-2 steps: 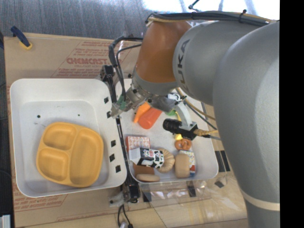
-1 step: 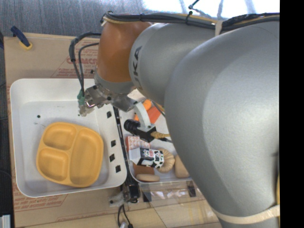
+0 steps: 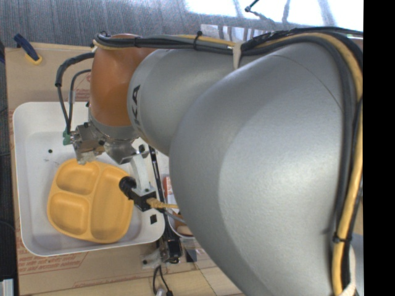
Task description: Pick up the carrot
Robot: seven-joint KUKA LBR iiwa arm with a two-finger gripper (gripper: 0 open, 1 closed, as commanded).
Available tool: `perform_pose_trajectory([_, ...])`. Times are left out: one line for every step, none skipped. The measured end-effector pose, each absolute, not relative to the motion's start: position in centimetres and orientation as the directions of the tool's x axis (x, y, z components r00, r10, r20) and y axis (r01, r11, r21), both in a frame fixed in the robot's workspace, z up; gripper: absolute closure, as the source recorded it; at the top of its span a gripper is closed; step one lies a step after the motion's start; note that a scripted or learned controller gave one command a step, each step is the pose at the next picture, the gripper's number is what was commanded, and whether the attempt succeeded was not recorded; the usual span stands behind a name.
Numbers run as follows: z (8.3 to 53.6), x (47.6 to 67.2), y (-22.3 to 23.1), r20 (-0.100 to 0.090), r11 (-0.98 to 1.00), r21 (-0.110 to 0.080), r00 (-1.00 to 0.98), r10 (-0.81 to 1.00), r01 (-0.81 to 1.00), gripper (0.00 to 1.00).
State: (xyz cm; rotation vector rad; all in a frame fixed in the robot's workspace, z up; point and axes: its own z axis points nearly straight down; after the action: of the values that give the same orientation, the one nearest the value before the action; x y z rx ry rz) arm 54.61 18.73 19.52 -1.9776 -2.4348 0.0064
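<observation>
My gripper (image 3: 84,150) hangs low over the left white bin (image 3: 29,165), at the far edge of a yellow divided plate (image 3: 86,205) that lies in that bin. The grey arm (image 3: 259,159) with its orange band (image 3: 111,85) reaches across from the right and hides almost all of the right bin. A small brownish thing (image 3: 182,229) peeks out under the arm at the right bin's near edge; I cannot tell what it is.
The yellow plate covers most of the left bin's floor, leaving bare white at the far left. A blue and yellow clamp (image 3: 27,48) sits on the bench's far left corner. Cardboard bench edge (image 3: 55,261) runs in front of the bin.
</observation>
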Motion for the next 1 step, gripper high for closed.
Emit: perform_pose_trajectory([24.27, 56.02, 21.2, -0.001, 0.537, 0.001, -0.537, 0.844, 0.844, 1.0])
